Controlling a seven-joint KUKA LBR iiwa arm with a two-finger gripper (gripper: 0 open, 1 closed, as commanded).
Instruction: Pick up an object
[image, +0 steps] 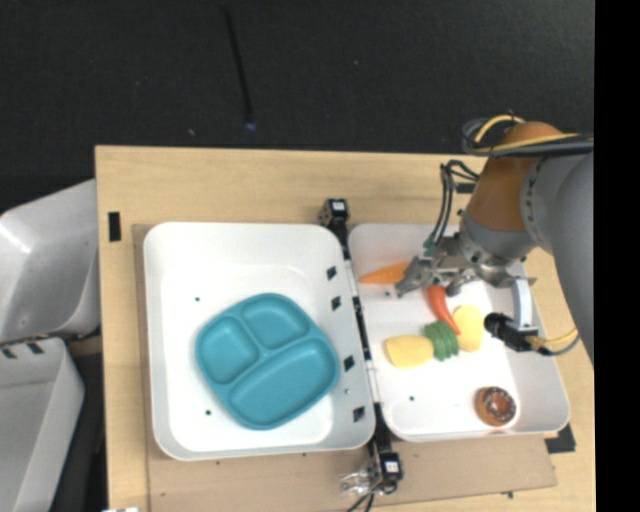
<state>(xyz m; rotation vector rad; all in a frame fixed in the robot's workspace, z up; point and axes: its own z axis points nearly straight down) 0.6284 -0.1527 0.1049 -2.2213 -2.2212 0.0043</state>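
My gripper (432, 279) hangs low over the back half of the right bin (540, 385), its fingers open. An orange carrot (383, 273) lies just left of it, near the bin's left wall. A red-orange carrot (438, 300) with a green top (441, 339) lies directly below the fingertips, its upper end reaching up between them. I cannot tell whether the fingers touch it. Also in this bin are a yellow lemon (467, 326), a pale yellow fruit (407, 350) and a brown donut (495, 404).
The left bin (175, 260) holds a blue divided plate (265, 359). The arm's grey body and orange band (505, 190) stand over the right bin's back right corner. A black cable fitting (505, 330) sits by the lemon.
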